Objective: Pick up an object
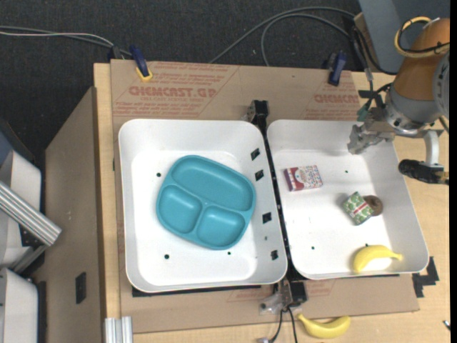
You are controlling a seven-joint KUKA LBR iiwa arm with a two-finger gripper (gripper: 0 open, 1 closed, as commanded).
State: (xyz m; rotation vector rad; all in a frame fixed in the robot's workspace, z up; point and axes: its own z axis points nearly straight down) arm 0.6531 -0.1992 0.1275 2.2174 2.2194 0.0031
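A small red and white carton (303, 178) lies flat in the right bin (325, 259). A green and brown packet (361, 207) rests to its right. A yellow banana (375, 258) lies at the bin's front right corner. My gripper (360, 141) hangs over the bin's back right part, above and apart from all three, with nothing seen between its fingers. In the left bin (143, 263) sits a teal divided plate (206, 201).
A second banana (325, 326) lies on the bench in front of the bins. The grey arm with its orange band (421, 41) enters from the upper right. Clamps and cables run along the cardboard's back edge.
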